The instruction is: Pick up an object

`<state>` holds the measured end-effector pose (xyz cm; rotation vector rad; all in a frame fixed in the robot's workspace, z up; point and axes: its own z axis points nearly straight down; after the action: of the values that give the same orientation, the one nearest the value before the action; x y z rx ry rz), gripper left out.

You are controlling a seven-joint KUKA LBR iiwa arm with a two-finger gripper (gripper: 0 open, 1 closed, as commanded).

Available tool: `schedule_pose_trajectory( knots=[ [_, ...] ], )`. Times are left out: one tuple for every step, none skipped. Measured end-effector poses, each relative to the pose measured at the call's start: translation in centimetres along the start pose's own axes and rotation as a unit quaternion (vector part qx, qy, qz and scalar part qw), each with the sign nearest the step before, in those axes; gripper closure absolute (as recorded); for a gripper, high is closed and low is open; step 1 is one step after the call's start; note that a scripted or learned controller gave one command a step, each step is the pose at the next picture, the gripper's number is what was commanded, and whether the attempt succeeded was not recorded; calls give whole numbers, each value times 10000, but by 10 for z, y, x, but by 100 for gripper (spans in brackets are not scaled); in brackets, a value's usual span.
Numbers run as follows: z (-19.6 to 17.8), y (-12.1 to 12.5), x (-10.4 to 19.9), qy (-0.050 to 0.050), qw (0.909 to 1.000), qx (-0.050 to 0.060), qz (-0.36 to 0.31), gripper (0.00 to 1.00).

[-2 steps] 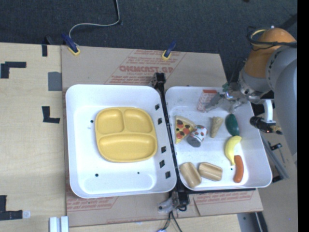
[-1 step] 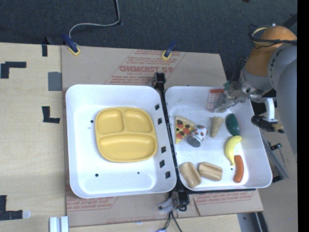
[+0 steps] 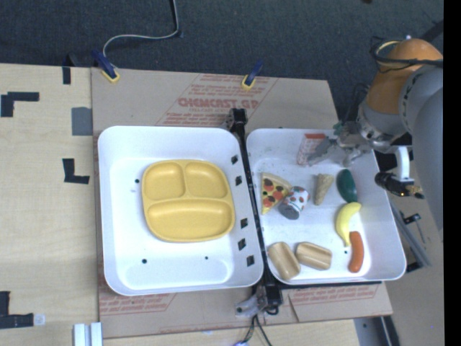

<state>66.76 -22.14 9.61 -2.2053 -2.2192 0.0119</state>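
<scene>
The right bin (image 3: 382, 265) holds several toy foods. Among them are a pizza slice (image 3: 274, 191), a small grey can (image 3: 293, 205), a beige cone (image 3: 324, 187) and a dark green vegetable (image 3: 347, 184). There are also a yellow banana (image 3: 346, 219), a red sausage (image 3: 356, 252) and two bread rolls (image 3: 283, 259) (image 3: 314, 254). A red and white packet (image 3: 310, 147) lies at the bin's back. My gripper (image 3: 330, 148) hangs low over the back right of this bin, just right of the packet. It is open, with nothing between its fingers.
The left bin (image 3: 119, 265) holds a yellow divided plate (image 3: 189, 199). A black clamp strip (image 3: 243, 193) runs between the two bins. The grey arm with its orange band (image 3: 403, 71) comes in from the right, over the bin's back right corner.
</scene>
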Motion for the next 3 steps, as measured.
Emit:
schedule_pose_trajectory(
  knots=[
    [-10,0,0,-4,10000,-1,-4,100],
    [-10,0,0,-5,10000,1,-4,0],
    [9,2,0,1,10000,-47,19,0]
  ],
)
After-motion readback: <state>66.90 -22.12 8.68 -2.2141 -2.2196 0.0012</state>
